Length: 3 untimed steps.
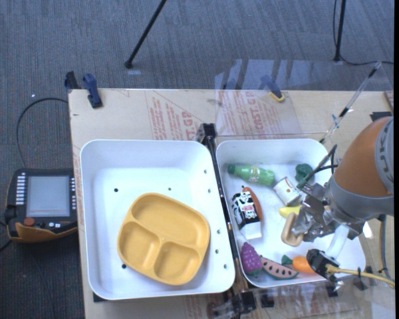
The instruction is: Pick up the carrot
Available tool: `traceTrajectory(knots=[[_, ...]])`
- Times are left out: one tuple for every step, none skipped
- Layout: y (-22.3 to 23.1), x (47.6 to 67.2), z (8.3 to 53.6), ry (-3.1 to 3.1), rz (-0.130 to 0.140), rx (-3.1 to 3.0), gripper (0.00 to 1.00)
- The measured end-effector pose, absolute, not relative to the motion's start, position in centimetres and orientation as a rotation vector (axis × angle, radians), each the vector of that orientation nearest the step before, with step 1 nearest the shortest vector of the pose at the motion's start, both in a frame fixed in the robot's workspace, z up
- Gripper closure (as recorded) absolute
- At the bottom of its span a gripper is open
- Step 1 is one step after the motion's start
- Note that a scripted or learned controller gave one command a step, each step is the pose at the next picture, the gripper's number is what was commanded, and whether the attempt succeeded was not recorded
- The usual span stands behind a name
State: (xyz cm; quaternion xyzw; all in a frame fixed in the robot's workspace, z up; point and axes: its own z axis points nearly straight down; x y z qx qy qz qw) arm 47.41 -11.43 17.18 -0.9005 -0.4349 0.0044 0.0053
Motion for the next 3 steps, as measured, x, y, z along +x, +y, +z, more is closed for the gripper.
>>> traceTrajectory(knots=[[-12.3,47.5,17.6,-1.191,0.012,-2.899,1.00],[-12.3,47.5,18.3,-1.194,0.022,-2.890,1.00],[-13.0,48.4,21.2,-0.739,0.012,-3.047,1.00]])
